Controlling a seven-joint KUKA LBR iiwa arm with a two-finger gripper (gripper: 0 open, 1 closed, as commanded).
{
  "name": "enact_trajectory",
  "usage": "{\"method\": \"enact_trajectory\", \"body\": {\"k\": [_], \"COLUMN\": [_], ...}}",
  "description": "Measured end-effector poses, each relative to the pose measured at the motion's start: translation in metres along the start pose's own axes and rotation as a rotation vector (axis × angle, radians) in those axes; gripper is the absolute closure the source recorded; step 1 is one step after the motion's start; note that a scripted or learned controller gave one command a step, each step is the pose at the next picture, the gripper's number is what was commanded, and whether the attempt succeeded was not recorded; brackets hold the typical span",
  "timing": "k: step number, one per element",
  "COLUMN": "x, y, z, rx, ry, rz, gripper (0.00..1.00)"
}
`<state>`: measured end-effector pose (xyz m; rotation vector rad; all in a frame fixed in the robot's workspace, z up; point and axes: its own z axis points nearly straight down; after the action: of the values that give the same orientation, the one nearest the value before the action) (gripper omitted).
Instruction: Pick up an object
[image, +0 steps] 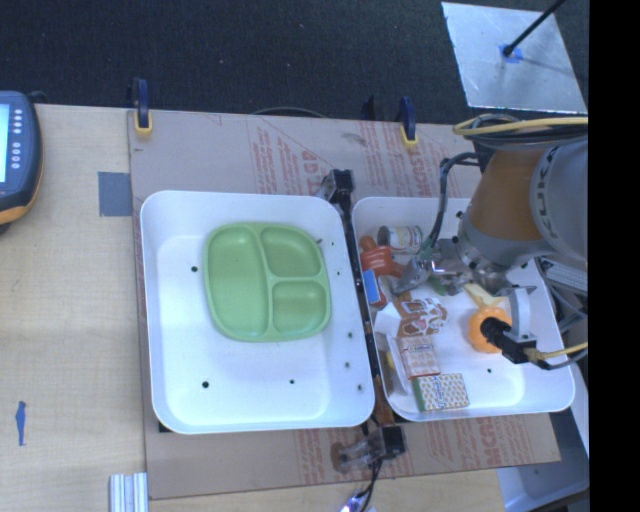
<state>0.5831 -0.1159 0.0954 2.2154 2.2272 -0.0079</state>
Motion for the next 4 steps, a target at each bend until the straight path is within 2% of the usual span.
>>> {"method": "enact_trajectory", "body": {"k": [1, 2, 3, 4], "x": [-0.001, -0.001, 0.001, 0.009], "y": [0.004, 0.004, 0.051, 0.067], "z": [-0.012, -0.012, 0.002, 0.003], "rx": [-0.002, -0.002, -0.002, 0.031], "ry": [0.004, 0.003, 0.000, -0.013], "rz": [-0.002, -0.003, 0.001, 0.013], "gripper": [1.00, 0.00, 0.00, 0.00]}}
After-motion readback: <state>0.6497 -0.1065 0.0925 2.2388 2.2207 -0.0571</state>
